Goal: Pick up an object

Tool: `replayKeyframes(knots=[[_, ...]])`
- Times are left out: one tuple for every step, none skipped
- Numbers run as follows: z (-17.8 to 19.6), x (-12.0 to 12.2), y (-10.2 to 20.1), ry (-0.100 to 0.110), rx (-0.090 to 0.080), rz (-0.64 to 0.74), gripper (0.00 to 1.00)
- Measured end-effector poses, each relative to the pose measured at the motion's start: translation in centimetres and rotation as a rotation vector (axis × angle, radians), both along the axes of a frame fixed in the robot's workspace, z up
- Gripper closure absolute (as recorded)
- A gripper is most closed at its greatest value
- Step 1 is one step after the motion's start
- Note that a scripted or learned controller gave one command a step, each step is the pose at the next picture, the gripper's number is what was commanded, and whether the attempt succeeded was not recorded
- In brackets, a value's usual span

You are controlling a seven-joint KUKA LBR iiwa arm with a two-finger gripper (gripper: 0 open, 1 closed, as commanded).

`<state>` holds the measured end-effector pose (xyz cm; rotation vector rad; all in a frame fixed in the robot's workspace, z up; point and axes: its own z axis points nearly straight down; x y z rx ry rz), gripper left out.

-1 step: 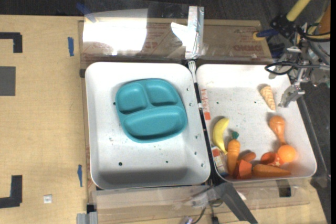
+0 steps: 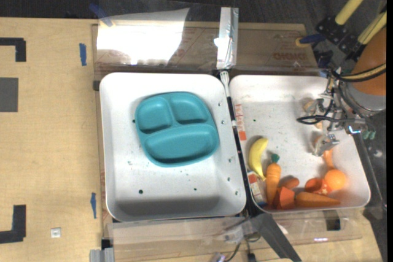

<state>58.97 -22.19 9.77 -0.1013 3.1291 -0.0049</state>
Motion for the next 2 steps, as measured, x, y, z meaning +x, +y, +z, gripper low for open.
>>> replayKeyframes(knots=[[-0.9,-6.9,-0.2,0.001,0.0,-0.028,0.0],[-0.9,-3.1,0.9,-0.002,0.001,-0.038,0.0]])
